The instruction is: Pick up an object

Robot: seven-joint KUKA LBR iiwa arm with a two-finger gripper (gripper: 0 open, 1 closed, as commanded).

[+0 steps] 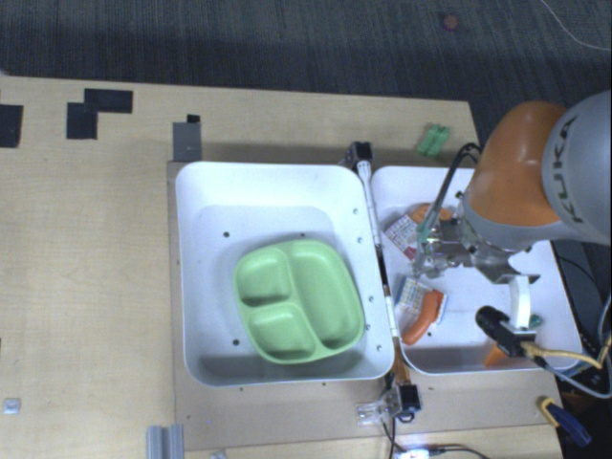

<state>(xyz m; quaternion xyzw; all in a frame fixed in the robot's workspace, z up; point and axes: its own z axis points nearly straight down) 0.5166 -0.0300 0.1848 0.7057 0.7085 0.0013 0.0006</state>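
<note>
Camera view
- Arm: grey with an orange band, coming in from 3 o'clock and bent over the right bin.
- Gripper: low over the left half of the right bin; how wide it stands cannot be told from this angle.
- Right bin: white and shallow, holding the loose things, all crowded toward its 9 o'clock side.
- Orange piece: long and carrot-coloured, lying tilted at 7 o'clock of the gripper, close to the bin's left wall.
- Clear packet: just beside the orange piece, at its 11 o'clock.
- Red-and-white packet: flat on the floor at 10 o'clock of the gripper.
- Left bin: white, side by side with the right one.
- Green plate: three compartments, lying toward the bin's 5 o'clock corner.
- Green item: on the bench at 12 o'clock, outside the right bin.
</note>
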